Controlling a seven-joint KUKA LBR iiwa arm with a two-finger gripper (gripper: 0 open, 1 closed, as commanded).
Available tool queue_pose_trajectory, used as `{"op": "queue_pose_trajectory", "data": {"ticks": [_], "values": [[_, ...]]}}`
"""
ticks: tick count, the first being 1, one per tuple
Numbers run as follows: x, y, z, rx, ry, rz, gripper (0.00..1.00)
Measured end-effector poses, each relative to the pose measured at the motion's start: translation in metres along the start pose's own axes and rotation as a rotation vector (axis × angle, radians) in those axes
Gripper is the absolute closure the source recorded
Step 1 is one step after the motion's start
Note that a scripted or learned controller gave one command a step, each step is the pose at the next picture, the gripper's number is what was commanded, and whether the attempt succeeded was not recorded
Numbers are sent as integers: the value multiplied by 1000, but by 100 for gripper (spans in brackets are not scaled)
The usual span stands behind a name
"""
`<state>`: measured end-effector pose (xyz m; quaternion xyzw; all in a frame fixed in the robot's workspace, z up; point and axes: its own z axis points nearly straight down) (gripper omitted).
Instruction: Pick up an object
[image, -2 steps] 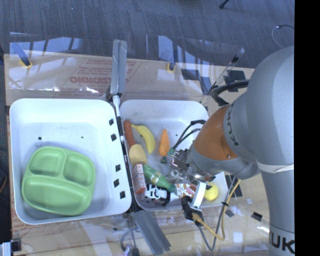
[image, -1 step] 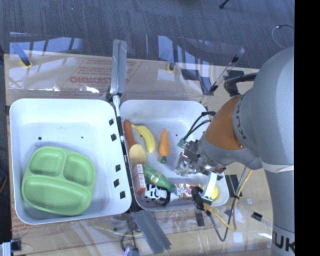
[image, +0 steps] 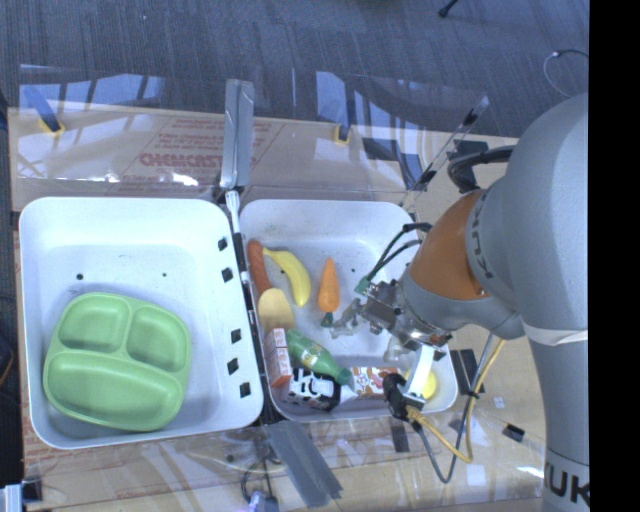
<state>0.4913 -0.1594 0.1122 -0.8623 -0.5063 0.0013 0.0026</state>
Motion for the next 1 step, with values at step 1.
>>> {"op": "queue_pose_trajectory", "data": {"ticks": [1], "values": [[82,59,20,-2,0,60,0]]}}
